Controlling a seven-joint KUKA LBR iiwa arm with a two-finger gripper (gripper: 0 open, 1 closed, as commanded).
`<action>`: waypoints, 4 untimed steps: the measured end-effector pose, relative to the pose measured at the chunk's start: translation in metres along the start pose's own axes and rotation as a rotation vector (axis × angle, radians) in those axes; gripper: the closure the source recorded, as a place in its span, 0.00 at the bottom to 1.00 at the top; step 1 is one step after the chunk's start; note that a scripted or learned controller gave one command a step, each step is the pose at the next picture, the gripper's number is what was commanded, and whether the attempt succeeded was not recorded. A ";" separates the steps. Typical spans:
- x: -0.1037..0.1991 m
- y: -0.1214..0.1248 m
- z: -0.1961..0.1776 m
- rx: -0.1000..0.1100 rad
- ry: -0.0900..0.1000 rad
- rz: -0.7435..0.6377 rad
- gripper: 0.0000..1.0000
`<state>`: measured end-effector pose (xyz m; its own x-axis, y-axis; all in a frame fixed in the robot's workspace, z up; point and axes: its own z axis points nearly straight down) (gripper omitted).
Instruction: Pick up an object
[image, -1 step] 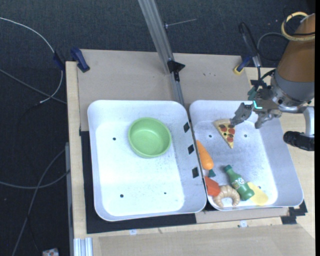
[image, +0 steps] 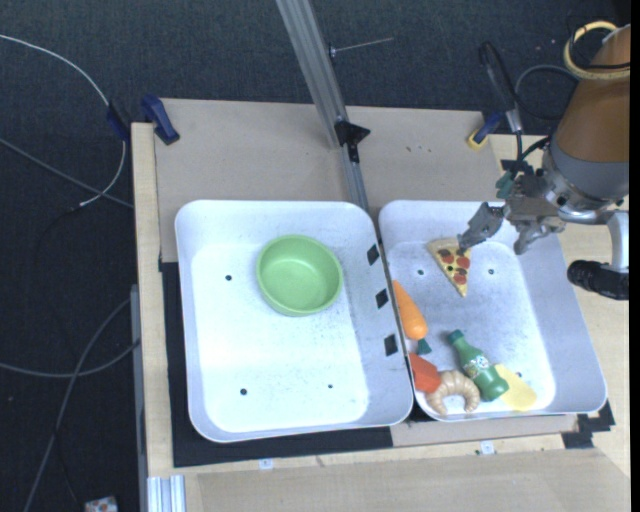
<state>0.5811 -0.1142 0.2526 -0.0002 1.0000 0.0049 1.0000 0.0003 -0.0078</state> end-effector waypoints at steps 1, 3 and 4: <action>0.006 0.001 0.045 0.007 0.000 0.001 0.00; 0.013 -0.003 0.138 0.007 0.001 0.002 0.00; 0.013 0.000 0.123 0.000 0.002 0.002 1.00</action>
